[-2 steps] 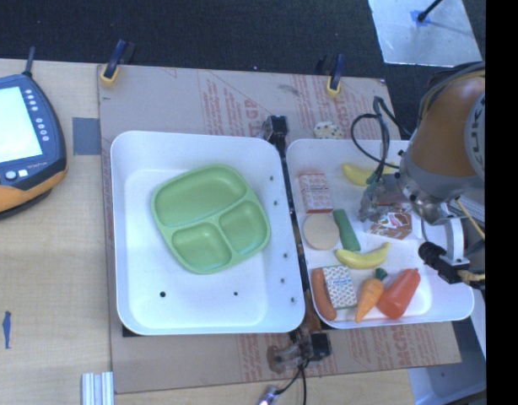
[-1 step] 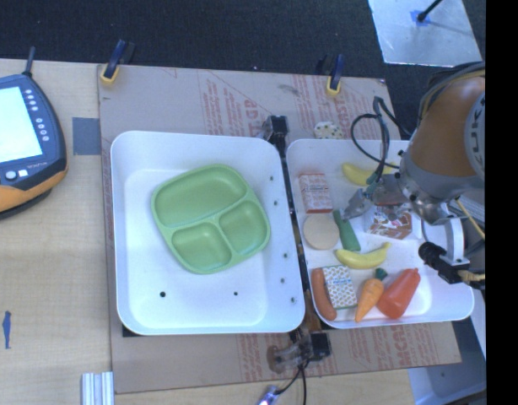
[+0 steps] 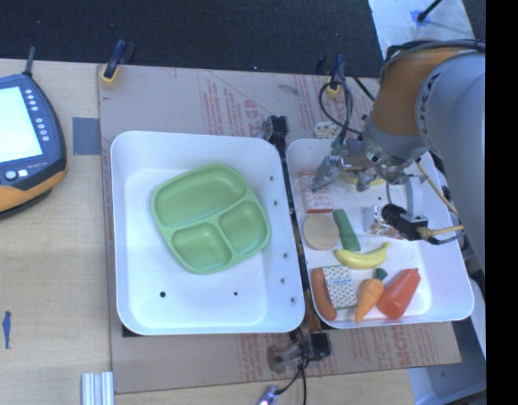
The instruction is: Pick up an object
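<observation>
The grey arm (image 3: pixel 449 99), with its orange band, is reaching in from the right and hanging over the far part of the right bin (image 3: pixel 461 298). The pincer (image 3: pixel 348 169) is sitting low over that bin's far left corner, and whether it is spread or pressed together cannot be told, since cables and the wrist are crowding that spot; nothing is showing as pinched in it. All the small toys are lying nearer the camera than the pincer, in the same bin. Just below it a round tan cookie (image 3: pixel 320 232) is resting beside a green pickle (image 3: pixel 346 230), with a yellow banana (image 3: pixel 363 257) lying under those two. Farther from the pincer, near the bin's close edge, a sausage (image 3: pixel 321 294), a patterned cracker box (image 3: pixel 340 286), an orange carrot (image 3: pixel 369 298) and a red bottle (image 3: pixel 400 293) are lying side by side. To the pincer's left, in the other bin (image 3: pixel 132 226), a green divided plate (image 3: pixel 210 218) is lying flat. Well off to the left, a handheld control pad (image 3: pixel 21 142) is resting on the bench (image 3: pixel 48 310).
</observation>
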You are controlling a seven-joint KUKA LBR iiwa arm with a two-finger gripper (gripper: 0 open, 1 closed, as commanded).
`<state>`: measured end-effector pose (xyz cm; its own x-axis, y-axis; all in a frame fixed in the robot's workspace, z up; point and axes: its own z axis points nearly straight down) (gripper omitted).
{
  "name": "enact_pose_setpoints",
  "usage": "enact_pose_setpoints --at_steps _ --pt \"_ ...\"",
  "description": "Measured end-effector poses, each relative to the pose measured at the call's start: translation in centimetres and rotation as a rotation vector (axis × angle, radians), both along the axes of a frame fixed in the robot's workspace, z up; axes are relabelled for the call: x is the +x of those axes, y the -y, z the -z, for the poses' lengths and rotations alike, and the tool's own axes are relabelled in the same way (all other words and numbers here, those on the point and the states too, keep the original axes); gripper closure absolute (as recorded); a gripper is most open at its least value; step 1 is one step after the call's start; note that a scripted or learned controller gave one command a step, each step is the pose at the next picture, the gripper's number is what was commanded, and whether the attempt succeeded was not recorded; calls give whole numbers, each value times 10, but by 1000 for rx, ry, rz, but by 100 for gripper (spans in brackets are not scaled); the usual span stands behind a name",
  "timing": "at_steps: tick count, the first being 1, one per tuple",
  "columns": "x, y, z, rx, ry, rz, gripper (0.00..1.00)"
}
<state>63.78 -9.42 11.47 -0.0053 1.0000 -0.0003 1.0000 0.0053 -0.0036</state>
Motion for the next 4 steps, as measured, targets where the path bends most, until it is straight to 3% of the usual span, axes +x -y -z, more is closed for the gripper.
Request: enact_pose_setpoints --at_steps 1,2,3,4 --pt "-72 27 14 -7 28 -5 0" --pt "-137 29 14 -11 33 -5 0" --pt "-94 25 23 0 1 0 0" --pt "-19 20 23 1 1 2 0"
